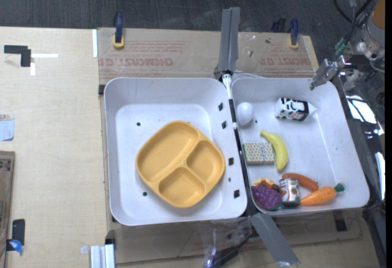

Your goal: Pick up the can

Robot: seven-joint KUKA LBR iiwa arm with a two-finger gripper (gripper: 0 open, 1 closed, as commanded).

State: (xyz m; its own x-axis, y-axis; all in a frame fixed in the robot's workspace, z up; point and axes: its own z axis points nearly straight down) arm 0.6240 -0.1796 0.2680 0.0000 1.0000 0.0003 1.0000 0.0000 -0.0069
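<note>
The can point(289, 191) is small, red and white with a silver top. It stands upright near the front edge of the right bin point(343, 138), wedged between purple grapes point(264, 193) on its left and a carrot point(320, 195) on its right. An orange sausage point(300, 180) lies just behind it. My gripper point(323, 73) hangs over the right bin's far right corner, well away from the can, with nothing seen in it.
The right bin also holds a banana point(277, 148), a tan cracker block point(258, 153), a white ball point(244, 112) and a black-and-white carton point(293, 109). A yellow divided plate point(179, 164) lies in the left bin point(122, 138). Cables hang at the far right.
</note>
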